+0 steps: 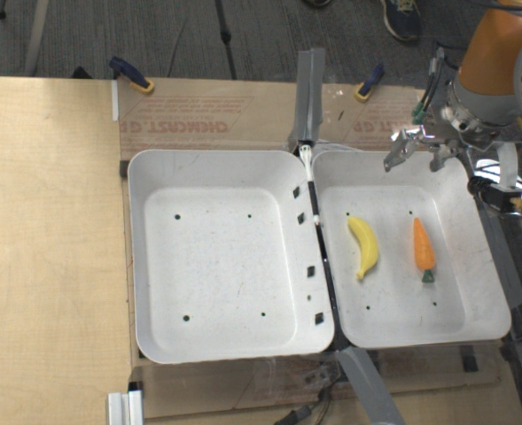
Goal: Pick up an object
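Item: gripper [416,149], jaws spread and empty, at the right bin's [482,326] 12 o'clock rim; carrot [424,248] nearest, toward 6 o'clock, banana [363,246] beside it at 9; advised: descend centred, fingers straddling the carrot's width.

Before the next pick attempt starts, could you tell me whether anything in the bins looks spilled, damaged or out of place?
Nothing stands out. The yellow plastic banana and the orange toy carrot lie apart, intact, inside the right white bin.

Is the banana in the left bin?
No, the banana lies in the right bin, beside the carrot.
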Motion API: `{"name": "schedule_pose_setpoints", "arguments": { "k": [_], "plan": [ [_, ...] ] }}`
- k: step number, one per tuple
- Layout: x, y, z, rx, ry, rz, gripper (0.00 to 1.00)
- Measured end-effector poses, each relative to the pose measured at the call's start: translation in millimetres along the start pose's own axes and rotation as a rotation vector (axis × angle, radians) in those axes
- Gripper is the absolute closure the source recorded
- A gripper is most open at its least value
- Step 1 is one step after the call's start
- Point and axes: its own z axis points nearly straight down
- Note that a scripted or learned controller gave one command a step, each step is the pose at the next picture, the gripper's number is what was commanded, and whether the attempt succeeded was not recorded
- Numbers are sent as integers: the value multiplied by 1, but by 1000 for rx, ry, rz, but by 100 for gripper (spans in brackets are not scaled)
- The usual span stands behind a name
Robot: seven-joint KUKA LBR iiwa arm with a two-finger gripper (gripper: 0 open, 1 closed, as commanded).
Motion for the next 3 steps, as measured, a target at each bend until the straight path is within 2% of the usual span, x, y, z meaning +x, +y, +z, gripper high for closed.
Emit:
{"name": "schedule_pose_setpoints", "arguments": {
  "k": [1,2,3],
  "plan": [
    [-51,-71,101,3,2,-127,0],
    [-52,-103,115,1,2,-161,0],
    [-42,-116,-6,-3,-1,-154,0]
  ]
}}
